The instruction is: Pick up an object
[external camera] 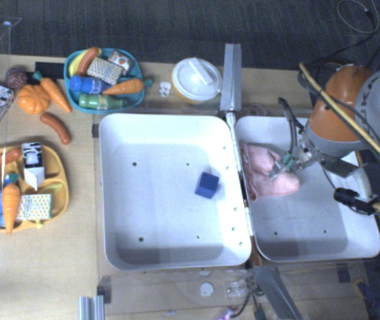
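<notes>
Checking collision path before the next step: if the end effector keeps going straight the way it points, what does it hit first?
Most likely the pink object in the right bin. The end effector points down and leftward at it and sits right over it. Depth is unclear from this slanted view, so contact may already exist.

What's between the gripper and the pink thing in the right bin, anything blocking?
Nothing visible. The gripper sits right at the pink object in the right bin, with no other item between them. The blue cube lies apart in the left bin.
</notes>
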